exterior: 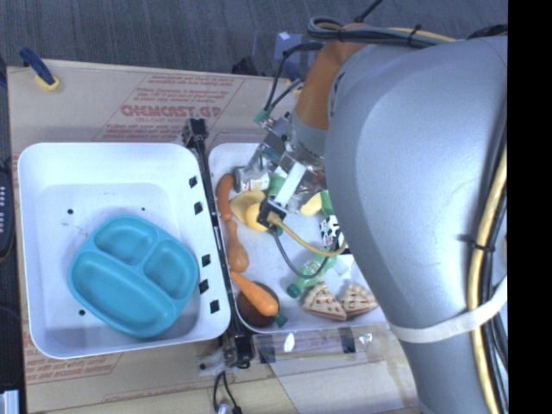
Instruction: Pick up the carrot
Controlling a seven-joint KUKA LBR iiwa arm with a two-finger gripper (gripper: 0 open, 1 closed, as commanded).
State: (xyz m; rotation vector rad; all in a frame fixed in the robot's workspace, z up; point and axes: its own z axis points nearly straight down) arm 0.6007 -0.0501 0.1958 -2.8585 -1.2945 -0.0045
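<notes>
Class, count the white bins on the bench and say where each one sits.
2. One white bin sits on the left and holds a blue divided plate. The other bin sits beside it on the right, partly covered by the arm, and holds the toy food.

You have two white bins — the left bin [39,257] and the right bin [226,158]. You see one blue divided plate [132,274], one carrot [256,297], two waffle wedges [324,301] [356,298] — and one yellow piece [246,210].

Arm reaching in from the right

The grey arm [414,197] bends down and left, orange band up top, gripper [263,192] lowered at its left end.
</notes>
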